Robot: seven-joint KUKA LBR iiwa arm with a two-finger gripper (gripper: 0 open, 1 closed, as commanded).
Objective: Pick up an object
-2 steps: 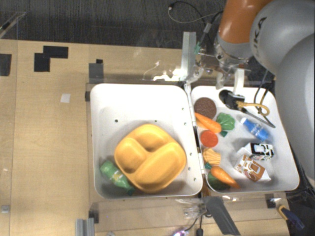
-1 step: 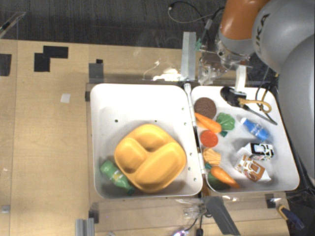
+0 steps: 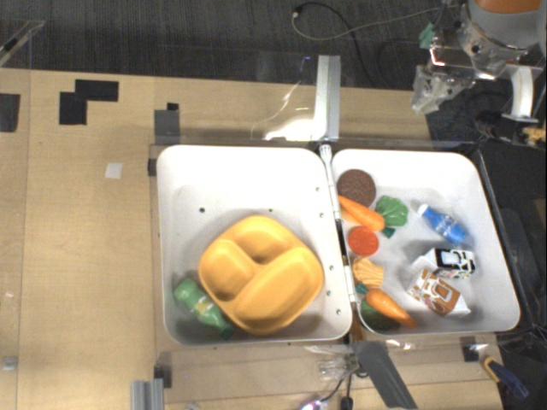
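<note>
Fig.: bench w/ two white bins seen from above at a slant. Left bin (image 3: 184, 186) holds a large yellow sectioned dish (image 3: 261, 272) toward its front centre; a green item (image 3: 198, 301) lies at the front-left corner, partly tucked under the dish edge, shape hard to make out. Right bin (image 3: 461, 173) holds the small things: a dark brown disc (image 3: 356, 184) at the back-left; just in front of it a carrot (image 3: 361, 213) touching a green leafy piece (image 3: 391, 211); a red-orange round piece (image 3: 363, 243) below those; a pale ridged piece (image 3: 369, 272) next; a second carrot (image 3: 389, 307) at the front, lying over something dark green that is mostly hidden. Toward the right: a blue bottle (image 3: 444, 225), tilted; a small black-and-white box (image 3: 455, 261); a brown-and-white packet (image 3: 438, 293), print too small to read. Arm enters at upper right, cut off by the frame edge; orange band visible at top. Gripper (image 3: 432, 88) hangs beyond the back rim of the right bin, over the dark floor, well apart from all items; whether its pincer is apart or together cannot be told at this res. A cable (image 3: 342, 15) loops on the floor behind the bins.
</note>
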